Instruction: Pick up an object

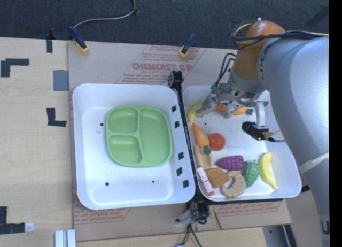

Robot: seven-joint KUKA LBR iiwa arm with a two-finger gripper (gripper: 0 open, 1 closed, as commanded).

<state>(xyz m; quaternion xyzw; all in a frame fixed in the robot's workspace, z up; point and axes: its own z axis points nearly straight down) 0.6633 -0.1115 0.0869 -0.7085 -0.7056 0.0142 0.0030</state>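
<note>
The grey arm reaches in from the right and bends down over the far end of the right bin, with its orange band sitting above the wrist. The wrist points steeply downward, so the gripper hangs low over the bin's upper left part.

On the brown cardboard sheet under the bins, red print reads "CHEMCAST", with a shorter word after it that looks like "GP", though it is too small to be sure.

Whether the gripper is spread or pressed together cannot be told from this angle, since its metal parts blur together. A small orange piece lies right at its tip, touching or just beside it, but nothing is clearly seen being held.

The toy foods lie in the right bin: a carrot along the left wall, a red tomato beside it, purple grapes, a green vegetable, a banana and a cookie near the front. The left bin carries a green divided plate. Two clamps grip the cardboard's far edge on the counter.
</note>
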